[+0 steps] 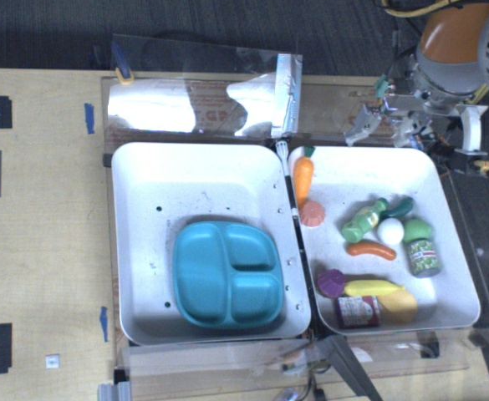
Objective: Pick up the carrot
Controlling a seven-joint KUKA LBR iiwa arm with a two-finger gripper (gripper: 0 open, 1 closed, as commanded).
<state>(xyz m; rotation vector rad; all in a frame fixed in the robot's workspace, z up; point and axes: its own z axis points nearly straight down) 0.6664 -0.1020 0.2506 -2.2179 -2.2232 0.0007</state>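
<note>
Lying against the left wall of the right bin [445,192], near its far left corner, the carrot [303,177] is seen in the camera view with its green top toward the far rim and its orange point toward the near side. Just beyond its tip a pink round piece [312,214] is placed, close to touching it.

Toward the right wall of the same bin a green bottle [366,219], a white egg [390,231], a green jar [422,252] and a small orange sausage [370,250] are grouped. Along the near rim a purple piece [330,284], a yellow banana [378,290] and a can [358,311] are found. A blue divided tray [227,274] is held by the left bin [144,190].

The gripper [392,117] is hung above the far rim of the right bin, apart from the carrot; whether its fingers are apart or together cannot be told from this angle.

The carrot is judged to be a light, stiff plastic toy with a smooth, tapering skin, so slipping toward the point is to be expected. A hold across the thicker upper body, just below the green top, is advised. The bin wall beside it is likely to crowd one finger.
</note>
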